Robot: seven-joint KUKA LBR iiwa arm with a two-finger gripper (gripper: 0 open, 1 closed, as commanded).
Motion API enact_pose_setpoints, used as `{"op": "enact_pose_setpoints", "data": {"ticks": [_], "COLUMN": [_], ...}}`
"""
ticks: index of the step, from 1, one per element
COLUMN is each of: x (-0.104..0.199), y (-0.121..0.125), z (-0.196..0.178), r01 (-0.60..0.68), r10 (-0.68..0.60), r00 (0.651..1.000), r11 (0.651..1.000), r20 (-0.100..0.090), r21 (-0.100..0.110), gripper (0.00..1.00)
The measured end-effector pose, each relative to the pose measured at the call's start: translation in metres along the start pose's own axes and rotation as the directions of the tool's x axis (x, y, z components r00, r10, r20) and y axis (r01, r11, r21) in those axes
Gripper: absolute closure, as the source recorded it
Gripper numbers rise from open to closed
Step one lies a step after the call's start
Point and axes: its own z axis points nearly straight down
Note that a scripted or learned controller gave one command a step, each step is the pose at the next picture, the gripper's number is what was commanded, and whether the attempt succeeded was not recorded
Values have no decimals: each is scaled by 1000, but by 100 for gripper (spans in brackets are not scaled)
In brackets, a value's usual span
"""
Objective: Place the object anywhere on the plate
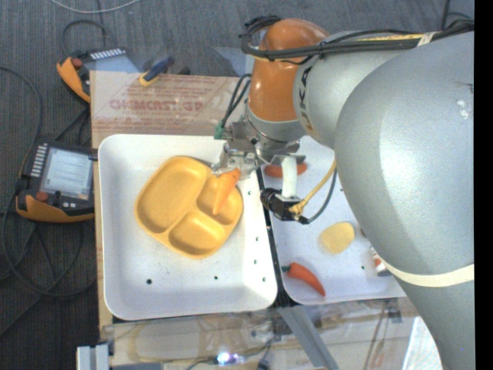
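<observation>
We are looking down on the hand, which is hanging over the upper right part of the yellow divided plate in the left bin. An orange carrot is slanting down from between its fingers, which are closing narrowly on the carrot's upper end, while the lower end is lying over the plate's right compartment just below the hand. Off to the hand's right, in the right bin, a pale yellow chip-like piece is lying, and a red-orange pepper is resting below it, both well apart from the hand. A reddish item is sitting just right of the hand, partly hidden by the wrist. Left of the bins, a teach pendant is lying on the floor.
</observation>
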Motion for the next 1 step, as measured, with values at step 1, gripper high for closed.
{"op": "enact_pose_setpoints", "data": {"ticks": [1], "x": [0], "y": [0], "z": [0], "r01": [-1], "r10": [1], "r00": [1000], "r11": [1000], "r20": [1], "r21": [0], "gripper": [0]}}
